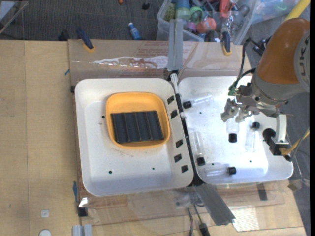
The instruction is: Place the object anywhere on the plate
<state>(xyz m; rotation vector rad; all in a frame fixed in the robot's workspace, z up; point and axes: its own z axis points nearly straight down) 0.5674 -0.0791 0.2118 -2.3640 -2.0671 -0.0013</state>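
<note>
An orange plate (138,102) rests in the left white bin (93,171). A black ridged rectangular object (137,126) lies flat on the plate, covering most of its middle. My gripper (236,114) hangs over the right bin (275,168), well to the right of the plate. It is open, with nothing between its fingers. A small clear vial with a black cap (232,133) lies just below the gripper.
Several clear vials with black caps lie scattered in the right bin, such as one near the divider (197,144) and one at the front (220,171). A row of black clips (178,132) lines the divider. A clear tub of toys (209,6) stands behind the bins.
</note>
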